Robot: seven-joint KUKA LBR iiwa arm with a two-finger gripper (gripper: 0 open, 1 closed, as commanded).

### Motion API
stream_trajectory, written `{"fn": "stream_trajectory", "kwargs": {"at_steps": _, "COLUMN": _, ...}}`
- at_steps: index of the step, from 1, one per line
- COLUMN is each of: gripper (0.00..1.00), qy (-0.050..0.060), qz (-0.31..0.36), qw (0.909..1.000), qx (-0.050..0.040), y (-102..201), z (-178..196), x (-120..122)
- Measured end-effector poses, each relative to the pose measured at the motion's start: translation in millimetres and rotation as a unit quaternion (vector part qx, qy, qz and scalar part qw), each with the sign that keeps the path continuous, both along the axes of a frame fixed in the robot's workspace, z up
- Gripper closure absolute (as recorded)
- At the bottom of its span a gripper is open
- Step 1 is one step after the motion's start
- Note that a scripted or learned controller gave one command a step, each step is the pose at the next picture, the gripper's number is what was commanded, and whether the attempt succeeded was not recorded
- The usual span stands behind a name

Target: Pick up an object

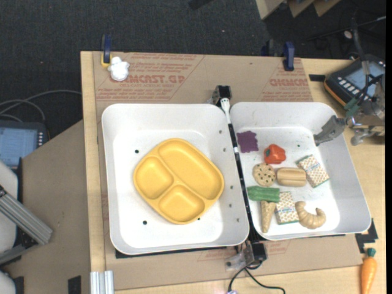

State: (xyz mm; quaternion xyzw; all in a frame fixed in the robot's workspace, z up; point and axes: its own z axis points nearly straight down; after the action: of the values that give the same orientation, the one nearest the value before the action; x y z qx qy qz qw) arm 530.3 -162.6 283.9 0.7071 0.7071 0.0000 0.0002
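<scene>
**End effector at the right bin's far right rim, toys below and to its left**

You see the end effector point(331, 129) at the right edge of the view, its grey tip slanting down and left over the upper right rim of the right bin point(361, 207). Whether it is open or closed you cannot tell; the tip reads as one blurred grey wedge, and nothing is visibly gripped. Behind it the arm's wrist is a cluttered grey shape cut off by the frame edge.

The objects to pick all lie in that right bin, lower and to the left of the end effector. Nearest is a small patterned box point(313, 170), with a tan bread roll point(291, 176) just beside it on its left. A red pepper point(275, 154) sits above the roll, and a purple piece point(247, 141) lies further left near the bin's inner wall. A round cookie point(264, 174) touches the roll's left end. Below these are a green vegetable point(263, 193), a second patterned box point(286, 207), a croissant point(310, 215) and a pale cone point(267, 215); its exact identity is hard to make out.

The left bin point(119, 182) holds a yellow divided plate point(178, 179), well apart from the end effector. On the tabletop point(177, 72), a small white object point(118, 69) sits at the far left corner, and an orange carrot point(367, 274) is cut off at the lower right
</scene>
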Motion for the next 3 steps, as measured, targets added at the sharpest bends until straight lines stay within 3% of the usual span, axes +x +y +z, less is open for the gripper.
{"fn": "stream_trajectory", "kwargs": {"at_steps": 1, "gripper": 0.00, "qy": 0.003, "qz": 0.002, "qw": 1.0000, "qx": 0.0012, "y": 12.0, "z": -108.6, "x": 59.9}}
{"fn": "stream_trajectory", "kwargs": {"at_steps": 2, "gripper": 0.00, "qy": -0.004, "qz": 0.001, "qw": 1.0000, "qx": -0.0005, "y": 33.8, "z": -200.4, "x": 49.2}}
{"fn": "stream_trajectory", "kwargs": {"at_steps": 3, "gripper": 1.00, "qy": -0.002, "qz": 0.000, "qw": 1.0000, "qx": -0.0007, "y": 32.3, "z": -188.4, "x": 48.0}}
